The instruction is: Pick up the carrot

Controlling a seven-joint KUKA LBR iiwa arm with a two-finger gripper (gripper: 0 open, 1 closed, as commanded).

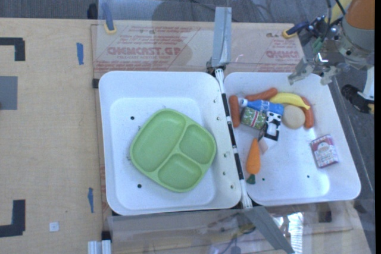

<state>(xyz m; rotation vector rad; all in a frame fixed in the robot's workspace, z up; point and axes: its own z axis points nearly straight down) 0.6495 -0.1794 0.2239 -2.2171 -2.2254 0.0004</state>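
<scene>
Down in the right bin [333, 181], the carrot [253, 157] lies near the left wall, a short orange cone with its thick end up and a small green tip at the bottom, next to the divider between the 2 bins. Its surface looks smooth and bright, and nothing rests on it.

At the upper right the gripper [312, 73] hangs over the far rim of that bin, well apart from the carrot. Whether its jaws are spread or pressed together cannot be told from this angle, and nothing shows between them.

By count: 2 white bins, 1 carrot, 1 banana [290, 99], 1 round beige item [293, 118], 1 green can [253, 119], 1 small red-and-white packet [324, 151], and 3 reddish sausage-like pieces, one of them along the left wall [234, 111]. The left bin [113, 92] carries 1 green divided plate [172, 150] with 3 compartments.
</scene>
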